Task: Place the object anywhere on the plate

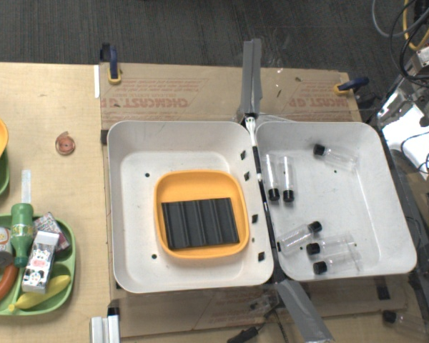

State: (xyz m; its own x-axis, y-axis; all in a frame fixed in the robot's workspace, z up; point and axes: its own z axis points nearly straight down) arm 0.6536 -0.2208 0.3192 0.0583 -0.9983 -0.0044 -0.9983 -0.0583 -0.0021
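Nearest us at the lower left sits a green tray of toy food, off the task. Next, in the left bin, the orange plate carries a black ribbed slab and none of the capped vials. All six of these lie scattered in the right bin, so we judge that nothing is done yet: picking, carrying and placing all remain, and we cannot tell the gripper's state.
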